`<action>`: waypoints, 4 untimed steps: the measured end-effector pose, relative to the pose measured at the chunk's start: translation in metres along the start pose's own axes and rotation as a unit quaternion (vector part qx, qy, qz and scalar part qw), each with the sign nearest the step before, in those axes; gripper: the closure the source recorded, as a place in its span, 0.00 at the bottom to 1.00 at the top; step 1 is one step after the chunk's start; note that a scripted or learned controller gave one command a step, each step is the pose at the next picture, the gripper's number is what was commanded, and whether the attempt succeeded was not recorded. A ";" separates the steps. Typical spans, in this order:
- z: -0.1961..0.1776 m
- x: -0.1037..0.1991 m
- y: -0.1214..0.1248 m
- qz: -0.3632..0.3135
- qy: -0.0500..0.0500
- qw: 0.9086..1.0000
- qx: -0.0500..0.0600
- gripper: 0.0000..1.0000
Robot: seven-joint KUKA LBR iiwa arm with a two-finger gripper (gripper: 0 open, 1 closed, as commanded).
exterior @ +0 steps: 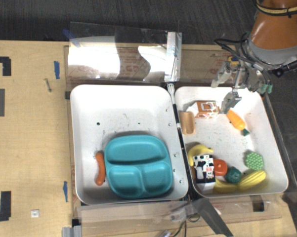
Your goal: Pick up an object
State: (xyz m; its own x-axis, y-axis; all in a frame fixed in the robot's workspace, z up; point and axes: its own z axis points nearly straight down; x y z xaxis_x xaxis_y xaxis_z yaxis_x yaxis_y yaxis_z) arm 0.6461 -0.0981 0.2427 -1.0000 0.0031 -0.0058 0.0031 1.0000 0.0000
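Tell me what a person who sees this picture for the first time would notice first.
The big teal tray in the left bin stands out most, with an orange sausage lying beside it at its left. Next comes the heap of small toys in the right bin: a yellow banana, a green ball, a carrot. The hand hangs over that bin's far edge.

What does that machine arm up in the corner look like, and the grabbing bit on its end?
The arm is a thick rounded body with a broad orange band and grey below. Black cables loop around its wrist. The pincer is small, of pale grey metal with thin parts, and has a green bit beside it.
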 end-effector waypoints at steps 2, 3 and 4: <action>0.139 0.007 -0.054 0.056 -0.002 0.998 0.000 0.00; 0.155 0.004 -0.060 0.097 -0.002 0.995 0.000 0.00; 0.142 0.001 -0.059 0.096 -0.007 0.995 0.001 1.00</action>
State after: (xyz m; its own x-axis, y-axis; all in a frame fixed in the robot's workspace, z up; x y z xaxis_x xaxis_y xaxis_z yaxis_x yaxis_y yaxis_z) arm 0.6456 -0.1574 0.1007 -0.9809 0.1936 -0.0190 0.1936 0.9811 0.0008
